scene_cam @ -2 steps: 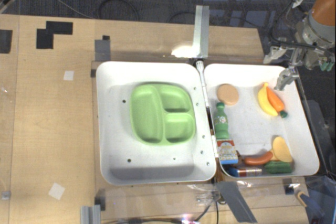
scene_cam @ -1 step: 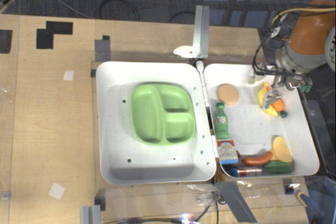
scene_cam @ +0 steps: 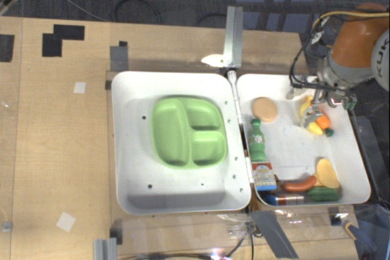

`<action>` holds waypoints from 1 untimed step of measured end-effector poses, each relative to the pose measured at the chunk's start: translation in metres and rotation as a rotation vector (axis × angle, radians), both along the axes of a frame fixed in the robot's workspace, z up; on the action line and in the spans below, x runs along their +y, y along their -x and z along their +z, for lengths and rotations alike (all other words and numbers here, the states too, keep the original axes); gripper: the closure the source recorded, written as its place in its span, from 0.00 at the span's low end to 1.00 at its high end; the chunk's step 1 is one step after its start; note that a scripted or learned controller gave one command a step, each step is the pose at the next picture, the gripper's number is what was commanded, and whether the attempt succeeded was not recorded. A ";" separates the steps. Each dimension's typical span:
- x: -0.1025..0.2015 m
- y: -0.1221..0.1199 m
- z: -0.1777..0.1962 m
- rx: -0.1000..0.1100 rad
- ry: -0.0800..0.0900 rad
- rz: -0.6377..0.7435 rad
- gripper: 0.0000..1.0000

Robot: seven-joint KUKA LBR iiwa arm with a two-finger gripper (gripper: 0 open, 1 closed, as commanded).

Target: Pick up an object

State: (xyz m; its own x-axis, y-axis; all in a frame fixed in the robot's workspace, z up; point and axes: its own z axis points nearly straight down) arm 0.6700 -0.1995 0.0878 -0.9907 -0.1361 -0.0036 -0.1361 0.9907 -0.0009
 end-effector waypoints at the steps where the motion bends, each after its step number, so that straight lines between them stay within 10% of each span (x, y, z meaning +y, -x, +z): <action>1: 0.001 -0.005 0.017 -0.021 0.004 0.003 1.00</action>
